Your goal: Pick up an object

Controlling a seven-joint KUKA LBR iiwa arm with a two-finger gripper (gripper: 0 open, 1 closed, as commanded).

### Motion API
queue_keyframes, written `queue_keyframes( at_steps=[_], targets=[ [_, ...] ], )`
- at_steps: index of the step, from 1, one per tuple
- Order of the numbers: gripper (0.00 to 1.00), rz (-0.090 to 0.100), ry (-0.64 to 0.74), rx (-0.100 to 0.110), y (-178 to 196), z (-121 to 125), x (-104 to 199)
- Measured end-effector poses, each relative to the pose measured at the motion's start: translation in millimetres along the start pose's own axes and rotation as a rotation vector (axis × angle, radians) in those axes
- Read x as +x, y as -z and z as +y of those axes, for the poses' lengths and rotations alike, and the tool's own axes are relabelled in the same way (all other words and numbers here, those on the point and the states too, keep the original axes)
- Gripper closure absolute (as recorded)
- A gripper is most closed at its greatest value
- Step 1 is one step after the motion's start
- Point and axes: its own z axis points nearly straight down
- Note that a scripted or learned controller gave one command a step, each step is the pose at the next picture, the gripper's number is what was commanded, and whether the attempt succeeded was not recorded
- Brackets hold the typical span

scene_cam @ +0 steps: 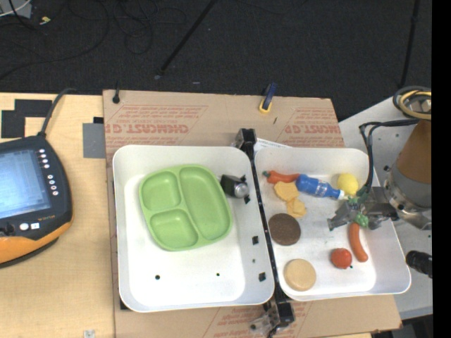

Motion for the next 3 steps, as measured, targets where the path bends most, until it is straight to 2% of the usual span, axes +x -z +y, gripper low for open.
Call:
queue_keyframes(
  at_steps=[1,3],
  targets=[
    [0.00,-0.002,0.002,-0.013,7.3,2.7,-0.3],
    [0.00,0.000,0.004,-0.009,-92.8,7.5,-3.3]
  ],
)
